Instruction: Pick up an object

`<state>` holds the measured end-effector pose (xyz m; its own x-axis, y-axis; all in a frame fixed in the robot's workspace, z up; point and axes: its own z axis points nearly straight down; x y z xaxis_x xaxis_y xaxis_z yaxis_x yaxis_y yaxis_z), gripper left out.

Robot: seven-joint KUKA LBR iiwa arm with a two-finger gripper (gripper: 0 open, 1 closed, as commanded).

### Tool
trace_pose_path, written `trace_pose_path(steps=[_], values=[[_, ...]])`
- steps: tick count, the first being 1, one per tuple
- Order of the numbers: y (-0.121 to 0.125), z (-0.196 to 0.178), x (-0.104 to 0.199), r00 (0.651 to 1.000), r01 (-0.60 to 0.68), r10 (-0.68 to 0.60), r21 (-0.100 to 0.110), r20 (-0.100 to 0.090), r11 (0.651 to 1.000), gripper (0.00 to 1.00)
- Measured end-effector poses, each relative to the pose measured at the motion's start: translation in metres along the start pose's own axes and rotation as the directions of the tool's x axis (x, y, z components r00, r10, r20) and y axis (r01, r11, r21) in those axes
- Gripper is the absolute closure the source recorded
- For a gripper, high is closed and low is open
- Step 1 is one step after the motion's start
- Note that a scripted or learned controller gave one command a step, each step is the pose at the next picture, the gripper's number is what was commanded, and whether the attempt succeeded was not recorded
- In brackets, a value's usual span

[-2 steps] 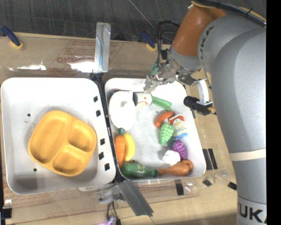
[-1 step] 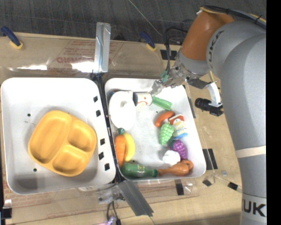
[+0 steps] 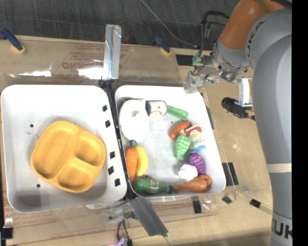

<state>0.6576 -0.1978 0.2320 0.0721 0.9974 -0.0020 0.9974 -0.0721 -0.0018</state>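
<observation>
The gripper (image 3: 194, 84) is hanging over the far right corner of the right bin (image 3: 159, 94), just above its rim, and nothing is sitting between its fingers; whether they are spread or closed cannot be told from this angle. The grey arm (image 3: 277, 86) is reaching in from the right, its orange band (image 3: 241, 19) showing at the far right.

The right bin is holding a crowd of toy foods. A white cup (image 3: 133, 116) is lying at the far left of it, with a small white and black bottle-like piece (image 3: 155, 107) just beside it and a green stick-shaped vegetable (image 3: 177, 112) to the right of that. Nearer the middle, an orange sausage-like piece (image 3: 179, 128) is touching a green bunch of grapes (image 3: 182, 145), and a small blue and white carton (image 3: 196, 138) is resting against them. Purple grapes (image 3: 196, 162) and a white lump (image 3: 187, 172) are lying nearer, beside a brown drumstick (image 3: 194, 184). Along the left wall a carrot (image 3: 131, 160) and a banana (image 3: 142, 160) are lying side by side, with a dark green bottle (image 3: 151, 186) at the near edge.

The left bin (image 3: 20, 99) is holding a yellow divided plate (image 3: 68, 155), sitting flat near its middle.
</observation>
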Motion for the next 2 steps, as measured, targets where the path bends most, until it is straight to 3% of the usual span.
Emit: trace_pose_path(steps=[1, 2], values=[[-0.0024, 0.0374, 0.0187, 0.986, -0.165, 0.166, 0.007, -0.001, 0.986, 1.0], [-0.0015, 0.0304, 0.02, 0.988, -0.157, 0.157, 0.011, 0.0, 0.988, 1.0]])
